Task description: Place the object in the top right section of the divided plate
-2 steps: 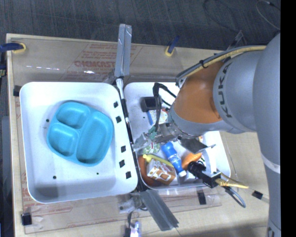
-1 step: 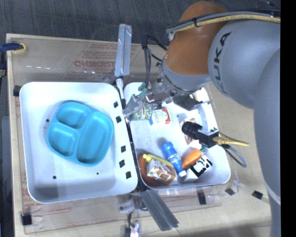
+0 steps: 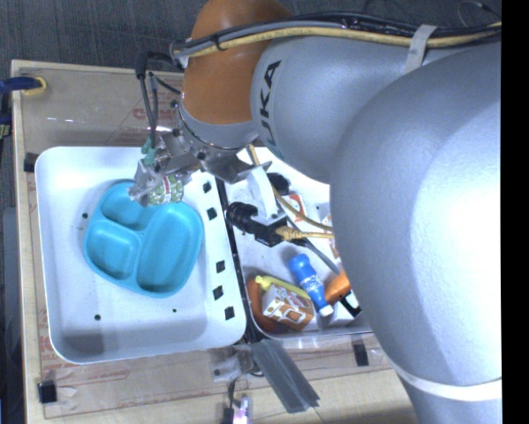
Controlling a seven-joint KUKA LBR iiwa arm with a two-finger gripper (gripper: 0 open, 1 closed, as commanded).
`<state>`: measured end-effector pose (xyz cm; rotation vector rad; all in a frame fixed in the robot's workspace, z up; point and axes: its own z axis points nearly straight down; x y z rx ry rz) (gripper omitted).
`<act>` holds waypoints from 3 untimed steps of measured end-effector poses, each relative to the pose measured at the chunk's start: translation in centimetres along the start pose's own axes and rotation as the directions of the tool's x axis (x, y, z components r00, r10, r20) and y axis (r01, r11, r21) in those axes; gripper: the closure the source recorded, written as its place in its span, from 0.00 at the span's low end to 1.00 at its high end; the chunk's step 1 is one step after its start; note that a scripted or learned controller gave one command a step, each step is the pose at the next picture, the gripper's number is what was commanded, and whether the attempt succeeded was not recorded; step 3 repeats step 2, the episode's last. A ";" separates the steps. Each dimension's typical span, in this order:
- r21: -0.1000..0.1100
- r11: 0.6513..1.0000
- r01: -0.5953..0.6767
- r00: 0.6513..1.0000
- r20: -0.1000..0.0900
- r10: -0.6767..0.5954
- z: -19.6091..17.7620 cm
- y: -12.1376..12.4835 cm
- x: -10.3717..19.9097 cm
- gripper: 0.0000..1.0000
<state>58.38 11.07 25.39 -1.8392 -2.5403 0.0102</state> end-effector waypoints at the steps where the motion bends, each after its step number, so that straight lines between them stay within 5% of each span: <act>1: 0.000 1.000 0.028 1.000 0.000 -0.028 6.6 4.8 -3.6 1.00; 2: -0.001 1.000 0.029 1.000 0.000 -0.029 6.5 4.8 -3.5 0.00; 3: -0.001 1.000 0.029 1.000 0.000 -0.029 6.5 4.8 -3.5 0.00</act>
